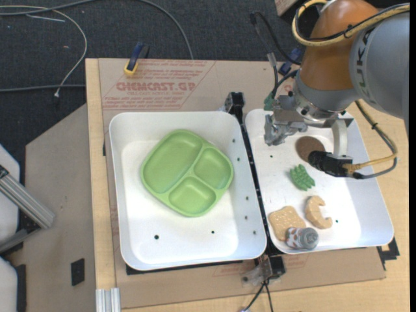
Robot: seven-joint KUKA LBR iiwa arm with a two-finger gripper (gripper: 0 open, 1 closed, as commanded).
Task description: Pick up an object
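We see the gripper hanging low over the upper left part of the right bin, at about eleven o'clock within it. Whether its fingers are spread or closed we cannot tell from this slant, and we see nothing between them.

The candidates for picking all lie in that right bin. A brown disc sits just at three o'clock of the gripper, partly covered by a black cable fitting. A small green leafy piece lies near the bin's centre, at about five o'clock from the gripper. Towards the bin's six o'clock edge we find a tan cracker-like piece, a curved tan piece beside it at three o'clock, and a small grey and red object touching the cracker piece's lower edge.

The left bin holds a green divided plate, well apart from the gripper.

We judge the green leafy piece the nearest free target. It looks light, probably soft plastic, with a ridged surface that should give grip; we would close across its narrow width. The flat disc and cracker piece look thin and hard to get under. The curved piece offers a raised body to pinch across.
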